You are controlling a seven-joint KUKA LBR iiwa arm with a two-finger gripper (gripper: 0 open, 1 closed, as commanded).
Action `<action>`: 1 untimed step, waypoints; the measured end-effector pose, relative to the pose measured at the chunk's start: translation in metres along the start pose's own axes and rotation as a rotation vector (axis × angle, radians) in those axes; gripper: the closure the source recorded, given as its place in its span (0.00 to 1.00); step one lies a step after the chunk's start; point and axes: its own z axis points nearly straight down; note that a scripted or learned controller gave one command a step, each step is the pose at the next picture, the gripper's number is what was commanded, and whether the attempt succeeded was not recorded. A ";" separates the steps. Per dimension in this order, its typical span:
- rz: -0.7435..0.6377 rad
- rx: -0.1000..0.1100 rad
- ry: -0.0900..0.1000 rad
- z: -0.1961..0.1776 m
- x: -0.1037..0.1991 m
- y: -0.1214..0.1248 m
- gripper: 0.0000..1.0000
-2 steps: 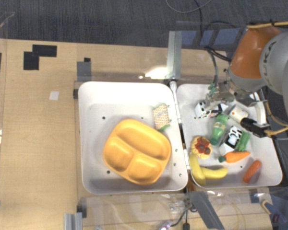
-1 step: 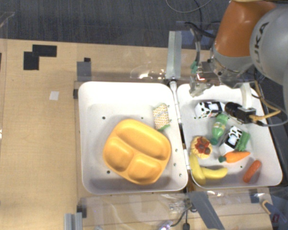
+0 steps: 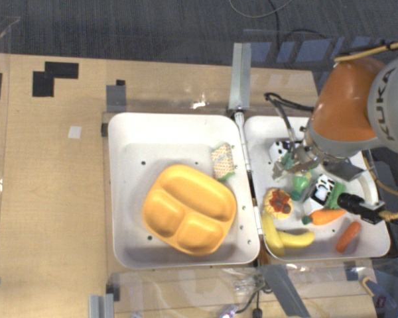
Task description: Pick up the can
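While I am hovering my end effector [image 3: 296, 162] over the right bin [image 3: 257, 132], its grip unreadable, the green can [image 3: 300, 186] is lying just beneath, awaiting a straight descent.

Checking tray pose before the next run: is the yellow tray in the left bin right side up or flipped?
Flipped. The yellow tray in the left bin shows bulging, rounded compartment backs split by grooves, not open hollows.
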 end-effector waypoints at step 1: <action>-0.301 -0.006 -0.006 -0.253 -0.010 -0.007 1.00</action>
